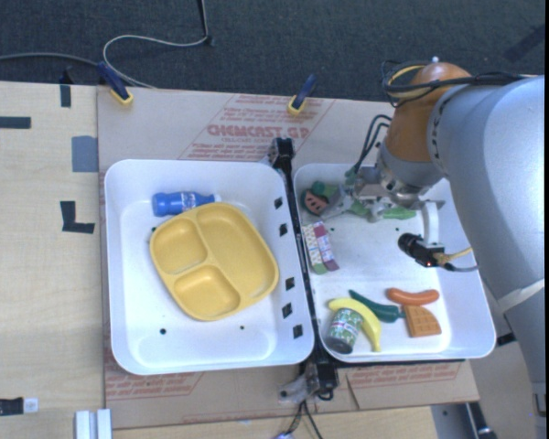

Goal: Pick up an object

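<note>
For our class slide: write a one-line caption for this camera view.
Grey arm's gripper low in the right white bin of toy food; yellow divided plate in the left.

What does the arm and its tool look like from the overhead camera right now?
The arm is a thick, rounded light-grey body with an orange band above the wrist. Black and yellow cables loop over the orange part, and thin dark cables run down its side. The tool is a small grey metal assembly below the band.

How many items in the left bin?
2: a blue bottle lying at the back-left, and a yellow divided tray in the middle, touching it. Something could be hidden under the tray.
</note>
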Controlling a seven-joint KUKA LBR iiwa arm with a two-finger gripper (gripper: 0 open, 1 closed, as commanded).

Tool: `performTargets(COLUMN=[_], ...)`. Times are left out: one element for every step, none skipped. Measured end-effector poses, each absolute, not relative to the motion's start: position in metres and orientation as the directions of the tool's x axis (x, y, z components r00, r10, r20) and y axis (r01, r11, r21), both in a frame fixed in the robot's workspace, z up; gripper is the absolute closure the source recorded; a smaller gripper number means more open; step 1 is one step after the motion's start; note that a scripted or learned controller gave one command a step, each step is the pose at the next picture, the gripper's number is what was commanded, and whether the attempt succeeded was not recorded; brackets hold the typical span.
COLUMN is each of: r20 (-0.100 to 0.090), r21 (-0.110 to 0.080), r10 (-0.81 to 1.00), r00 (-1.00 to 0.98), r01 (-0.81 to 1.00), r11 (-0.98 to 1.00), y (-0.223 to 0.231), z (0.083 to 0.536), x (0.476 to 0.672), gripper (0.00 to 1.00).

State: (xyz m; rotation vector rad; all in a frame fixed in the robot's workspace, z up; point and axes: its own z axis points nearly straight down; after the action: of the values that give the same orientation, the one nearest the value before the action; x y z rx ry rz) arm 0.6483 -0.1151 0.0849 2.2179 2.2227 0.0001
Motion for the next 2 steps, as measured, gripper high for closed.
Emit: performTargets(r20=[-0.002,-0.003], r21=[0.0,0.0], r10=[1.0,1.0], r00=[-0.001,-0.002], r01=[1.0,1.0], r11=[0.001,0.002], y=[-0.0958,-0.0958], z=[0.0848,0.0946], x=[0.6331,0.6332], gripper=[0.0,1.0])
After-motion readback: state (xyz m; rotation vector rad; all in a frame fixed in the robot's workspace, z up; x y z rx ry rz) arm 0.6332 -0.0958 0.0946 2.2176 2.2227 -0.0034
